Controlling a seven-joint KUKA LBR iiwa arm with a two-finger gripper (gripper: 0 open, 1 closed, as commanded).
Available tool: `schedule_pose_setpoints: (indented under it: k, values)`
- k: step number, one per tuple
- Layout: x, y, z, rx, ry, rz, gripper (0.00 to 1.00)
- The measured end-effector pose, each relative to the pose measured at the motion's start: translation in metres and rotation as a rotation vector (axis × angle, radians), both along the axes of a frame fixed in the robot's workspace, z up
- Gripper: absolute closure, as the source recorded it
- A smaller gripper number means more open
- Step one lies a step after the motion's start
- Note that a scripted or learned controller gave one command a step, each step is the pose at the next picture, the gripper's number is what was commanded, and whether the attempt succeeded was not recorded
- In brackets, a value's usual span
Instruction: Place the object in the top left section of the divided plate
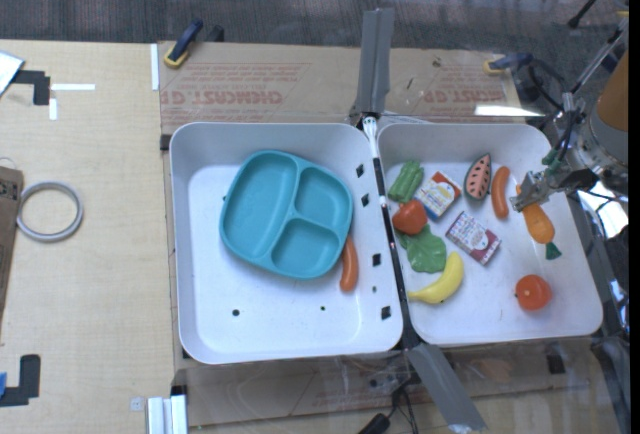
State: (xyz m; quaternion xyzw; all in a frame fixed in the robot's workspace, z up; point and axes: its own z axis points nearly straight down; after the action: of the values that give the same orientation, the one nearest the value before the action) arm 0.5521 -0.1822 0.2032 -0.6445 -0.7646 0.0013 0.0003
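Carrot [540,224] lies in right bin [500,317], at its right wall, just under the gripper [528,192]. Jaw state cannot be told; nothing visibly held. Step judged: pick attempt. Next: lift, carry left to divided plate [287,213] in left bin [200,302]. Cardboard [280,87] print reads reversed, roughly "CHEMCAST".
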Motion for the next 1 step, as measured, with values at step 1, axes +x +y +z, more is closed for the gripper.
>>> schedule_pose_setpoints:
  k: [1]
  values:
    - [0.0436,0.0026,0.0364,0.000,-0.002,-0.075,1.00]
